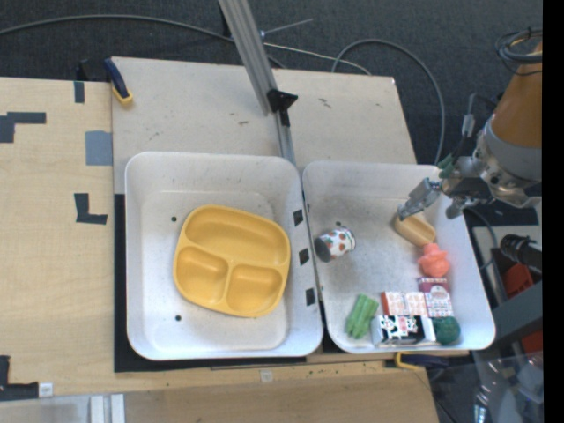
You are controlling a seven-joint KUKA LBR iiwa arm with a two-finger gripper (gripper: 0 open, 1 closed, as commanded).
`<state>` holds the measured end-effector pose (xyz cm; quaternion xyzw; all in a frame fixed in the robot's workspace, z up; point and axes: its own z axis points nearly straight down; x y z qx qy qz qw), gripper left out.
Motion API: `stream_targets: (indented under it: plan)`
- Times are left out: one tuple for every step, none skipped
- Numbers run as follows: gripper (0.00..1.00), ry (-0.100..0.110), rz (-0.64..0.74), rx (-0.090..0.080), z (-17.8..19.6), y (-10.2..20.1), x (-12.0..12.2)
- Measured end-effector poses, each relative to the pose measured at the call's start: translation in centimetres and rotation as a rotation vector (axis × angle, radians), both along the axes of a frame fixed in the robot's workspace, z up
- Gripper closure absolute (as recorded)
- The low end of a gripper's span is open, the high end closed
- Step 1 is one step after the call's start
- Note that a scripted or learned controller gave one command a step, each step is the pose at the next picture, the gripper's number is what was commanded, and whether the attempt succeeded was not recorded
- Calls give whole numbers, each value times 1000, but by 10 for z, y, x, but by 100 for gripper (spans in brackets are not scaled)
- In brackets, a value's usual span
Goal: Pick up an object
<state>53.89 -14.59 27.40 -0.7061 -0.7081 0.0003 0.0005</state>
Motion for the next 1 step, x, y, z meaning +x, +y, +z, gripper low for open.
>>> stream_targets:
  plan:
    - [0,0,0,0,0,0,0]
